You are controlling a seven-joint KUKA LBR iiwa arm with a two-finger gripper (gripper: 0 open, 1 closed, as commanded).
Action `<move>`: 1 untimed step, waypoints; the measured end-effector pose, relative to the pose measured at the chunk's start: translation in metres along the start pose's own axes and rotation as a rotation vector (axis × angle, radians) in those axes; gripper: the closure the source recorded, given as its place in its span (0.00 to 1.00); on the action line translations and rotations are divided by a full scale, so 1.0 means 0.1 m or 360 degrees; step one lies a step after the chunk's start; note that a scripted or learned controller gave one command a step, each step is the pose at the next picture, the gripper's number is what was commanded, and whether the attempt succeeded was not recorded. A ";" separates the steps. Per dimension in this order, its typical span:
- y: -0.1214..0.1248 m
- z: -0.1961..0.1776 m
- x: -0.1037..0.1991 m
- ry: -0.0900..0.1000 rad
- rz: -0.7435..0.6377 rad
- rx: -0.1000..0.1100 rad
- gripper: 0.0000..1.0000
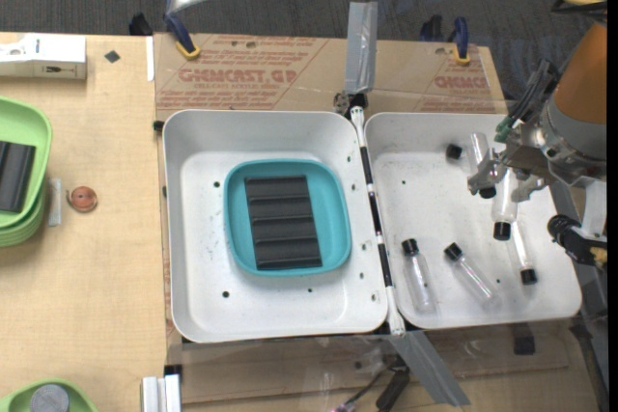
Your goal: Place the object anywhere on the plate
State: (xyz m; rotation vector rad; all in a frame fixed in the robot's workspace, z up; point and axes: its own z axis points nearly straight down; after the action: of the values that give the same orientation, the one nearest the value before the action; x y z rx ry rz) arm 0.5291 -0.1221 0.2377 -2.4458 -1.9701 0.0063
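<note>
claw [504, 198] over right white bin [425, 294] | clenched on clear black-capped vial [505, 207], hanging upright for carrying | teal square plate [333, 207] left, unfilled

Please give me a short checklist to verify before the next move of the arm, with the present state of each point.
1. Teal square plate lies in left white bin: ok.
2. Black ridged insert covers the plate's middle; teal rim free: ok.
3. Clear black-capped vials, such as one, lie in right white bin: ok.
4. Hand over right bin: ok.
5. Vial between fingers: cannot tell.
</note>
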 end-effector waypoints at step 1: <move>-0.06 0.35 0.57 0.0001 -0.0175 0.0002 1.00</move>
State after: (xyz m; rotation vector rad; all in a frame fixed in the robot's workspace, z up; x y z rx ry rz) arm 0.5356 -0.0658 0.2026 -2.3323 -2.1006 0.0069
